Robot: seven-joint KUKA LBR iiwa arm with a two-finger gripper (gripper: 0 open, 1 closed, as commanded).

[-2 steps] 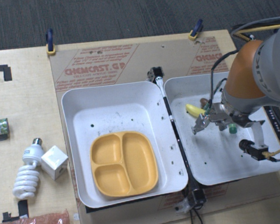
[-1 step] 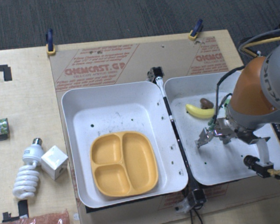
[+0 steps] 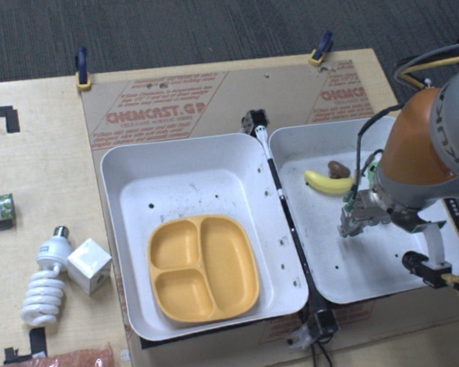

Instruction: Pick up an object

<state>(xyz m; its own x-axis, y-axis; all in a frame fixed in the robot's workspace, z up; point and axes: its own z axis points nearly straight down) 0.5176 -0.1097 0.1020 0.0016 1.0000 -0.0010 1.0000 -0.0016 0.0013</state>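
Nothing looks lifted yet: the pincer (image 3: 352,224) hangs low in the right bin (image 3: 339,277) (grip state I cannot tell), with the banana (image 3: 328,182) lying just beyond it, apparently ungrasped.

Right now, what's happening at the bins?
The arm has reached into the right bin, with its gripper low over the bin floor just below the banana. A small brown object lies beside the banana. Nothing is visibly held. The left bin holds a yellow divided tray, untouched.
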